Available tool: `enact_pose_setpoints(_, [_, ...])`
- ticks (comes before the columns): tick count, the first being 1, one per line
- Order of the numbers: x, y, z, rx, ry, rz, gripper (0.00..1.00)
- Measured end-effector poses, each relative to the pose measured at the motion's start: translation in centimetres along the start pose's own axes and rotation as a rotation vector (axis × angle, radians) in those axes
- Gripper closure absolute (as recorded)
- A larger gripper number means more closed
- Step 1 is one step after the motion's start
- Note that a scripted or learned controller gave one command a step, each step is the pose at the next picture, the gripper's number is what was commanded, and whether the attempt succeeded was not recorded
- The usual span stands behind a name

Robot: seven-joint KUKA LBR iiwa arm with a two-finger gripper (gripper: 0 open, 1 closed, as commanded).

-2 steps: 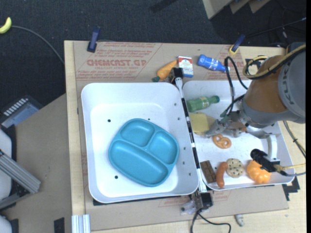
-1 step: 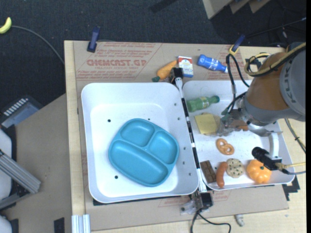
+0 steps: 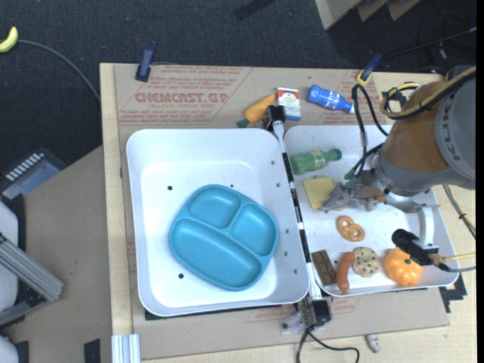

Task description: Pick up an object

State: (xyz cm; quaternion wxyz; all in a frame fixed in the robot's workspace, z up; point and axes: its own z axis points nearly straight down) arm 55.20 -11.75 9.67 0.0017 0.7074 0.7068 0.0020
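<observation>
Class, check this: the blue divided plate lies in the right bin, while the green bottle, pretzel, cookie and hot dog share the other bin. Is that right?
Not quite. The camera view shows the blue divided plate in the left bin, not the right. The green bottle, pretzel, cookie and hot dog do share the other bin, the right bin.

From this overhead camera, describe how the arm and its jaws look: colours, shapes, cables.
The arm is bulky and rounded: a grey shell with a broad orange band above the wrist. Black cables loop along its upper side, one of them yellow. The gripper is a small grey metal assembly ending in slim, dark jaws, set over the right bin. No lettering is legible on it.
</observation>
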Motion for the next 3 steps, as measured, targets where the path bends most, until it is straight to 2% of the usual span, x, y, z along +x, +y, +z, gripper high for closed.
enact_pose_setpoints(1, [0.8,-4.7,1.2,0.008,0.001,0.000,0.00])
enact_pose_setpoints(2, [0.8,-4.7,0.2,0.005,0.000,0.001,1.00])
enact_pose_setpoints(3, [7.1,-2.3,-8.8,0.004,0.000,-0.002,1.00])
